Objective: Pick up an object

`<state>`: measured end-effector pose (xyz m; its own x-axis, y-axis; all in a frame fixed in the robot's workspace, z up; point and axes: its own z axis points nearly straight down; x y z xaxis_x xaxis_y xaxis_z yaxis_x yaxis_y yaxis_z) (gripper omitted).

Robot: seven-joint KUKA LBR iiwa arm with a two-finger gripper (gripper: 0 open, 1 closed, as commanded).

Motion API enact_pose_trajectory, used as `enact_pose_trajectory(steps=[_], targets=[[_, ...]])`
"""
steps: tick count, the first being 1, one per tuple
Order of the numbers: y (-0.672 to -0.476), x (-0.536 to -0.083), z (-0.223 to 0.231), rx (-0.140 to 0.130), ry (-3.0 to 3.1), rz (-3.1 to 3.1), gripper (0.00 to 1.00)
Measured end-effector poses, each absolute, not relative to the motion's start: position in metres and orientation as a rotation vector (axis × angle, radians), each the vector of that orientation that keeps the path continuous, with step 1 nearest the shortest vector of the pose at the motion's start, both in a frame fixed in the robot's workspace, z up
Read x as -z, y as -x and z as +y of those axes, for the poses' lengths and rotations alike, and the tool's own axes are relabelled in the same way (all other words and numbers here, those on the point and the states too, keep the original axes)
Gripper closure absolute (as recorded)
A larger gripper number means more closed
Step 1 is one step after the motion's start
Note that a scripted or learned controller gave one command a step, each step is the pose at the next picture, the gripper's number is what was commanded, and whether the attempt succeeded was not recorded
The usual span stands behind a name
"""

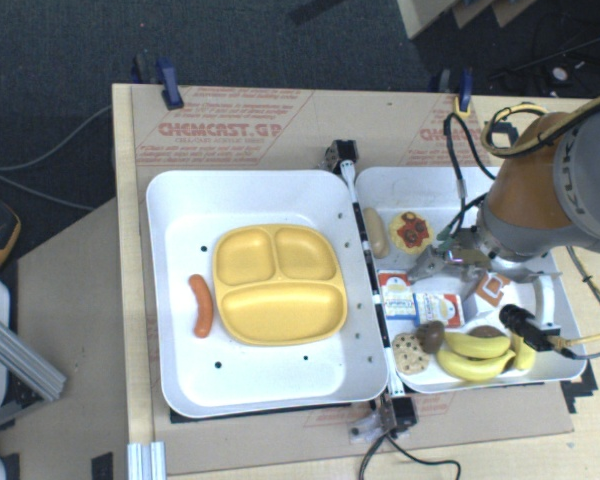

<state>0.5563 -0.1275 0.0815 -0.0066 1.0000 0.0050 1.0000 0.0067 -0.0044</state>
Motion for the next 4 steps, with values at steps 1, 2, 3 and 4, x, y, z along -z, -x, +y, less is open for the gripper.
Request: enact_pose_trajectory(steps=[1, 2, 3, 4], targets=[[-0.626, -0.085, -0.104, 0.007, 2.218, -2.231, 0.0], [-0.622, -0.096, -0.107, -0.003, 2.219, -2.222, 1.0], [-0.565, -0.11, -0.106, -0.004, 2.219, -2.216, 1.0], [-0.568, -0.12, -0.105, 0.002, 2.222, -2.221, 1.0]])
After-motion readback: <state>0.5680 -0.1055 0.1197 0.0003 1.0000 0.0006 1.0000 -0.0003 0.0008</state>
